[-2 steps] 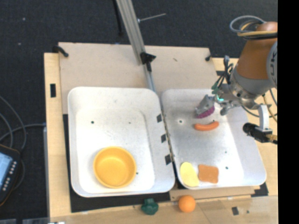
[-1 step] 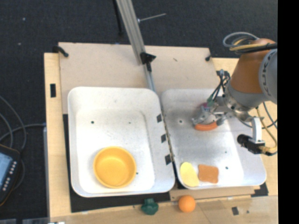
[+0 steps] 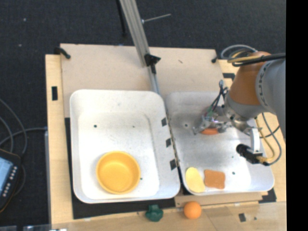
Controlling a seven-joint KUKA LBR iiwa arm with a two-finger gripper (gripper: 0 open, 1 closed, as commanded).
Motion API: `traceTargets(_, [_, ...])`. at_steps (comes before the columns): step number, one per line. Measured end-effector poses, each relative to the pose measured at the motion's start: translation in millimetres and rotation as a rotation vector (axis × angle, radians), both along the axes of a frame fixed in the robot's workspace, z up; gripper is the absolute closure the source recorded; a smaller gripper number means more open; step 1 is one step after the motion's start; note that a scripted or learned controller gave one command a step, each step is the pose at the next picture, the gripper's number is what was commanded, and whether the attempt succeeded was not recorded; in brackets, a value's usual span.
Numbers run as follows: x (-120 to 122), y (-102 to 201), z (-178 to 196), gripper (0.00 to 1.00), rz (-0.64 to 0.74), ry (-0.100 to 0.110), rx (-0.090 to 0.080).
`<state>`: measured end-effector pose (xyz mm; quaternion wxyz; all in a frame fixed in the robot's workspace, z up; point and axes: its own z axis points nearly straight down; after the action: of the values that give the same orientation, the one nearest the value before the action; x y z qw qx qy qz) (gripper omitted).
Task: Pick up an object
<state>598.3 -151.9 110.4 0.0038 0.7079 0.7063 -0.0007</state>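
Gripper (image 3: 210, 127) was lowered into right bin (image 3: 192, 150), at small orange-red object (image 3: 210, 132); jaw state could not be told. Yellow bowl (image 3: 118, 172) was seen at 7 o'clock in left bin (image 3: 115, 109).

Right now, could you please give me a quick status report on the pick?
Gripper low in right bin, over a small orange-red object. Grasp unconfirmed. Yellow piece and orange block lie apart, near front wall.

I see the tan wooden desk (image 3: 106, 69) carrying two shallow white plastic bins, left (image 3: 84, 105) and right (image 3: 190, 105), side by side. By its front edge lie a small orange ball (image 3: 192, 210) and a dark green lump (image 3: 154, 213).
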Motion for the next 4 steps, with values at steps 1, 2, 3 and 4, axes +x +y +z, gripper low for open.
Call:
traceTargets(1, [4,-3,-4,0.00,-0.001,-0.007,0.001])
traceTargets(2, [5,-4,8,1.00,-0.004,-0.011,0.000])
traceTargets(3, [6,-7,52,1.00,0.000,-0.001,0.005])
traceTargets(4, [6,-8,103,1.00,0.004,0.002,0.005])
